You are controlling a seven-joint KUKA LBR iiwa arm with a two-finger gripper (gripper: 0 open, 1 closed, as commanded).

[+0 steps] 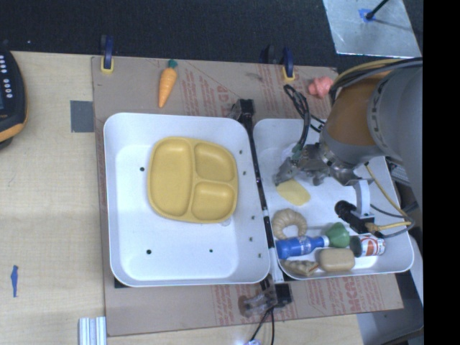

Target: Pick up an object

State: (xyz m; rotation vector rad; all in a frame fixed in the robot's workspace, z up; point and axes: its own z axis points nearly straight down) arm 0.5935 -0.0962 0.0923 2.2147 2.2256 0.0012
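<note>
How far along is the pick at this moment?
Done: the grey arm's gripper is down in the right white bin. In hand: nothing visibly gripped; it sits just above the pale yellow soft piece. Left: grasping and lifting an object.

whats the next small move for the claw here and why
Probably a short drop straight down onto the pale yellow piece. The claw sits just above its upper edge in the right bin, with nothing visibly between its fingers, and that piece lies apart from the crowded blue bottle and croissant.
</note>
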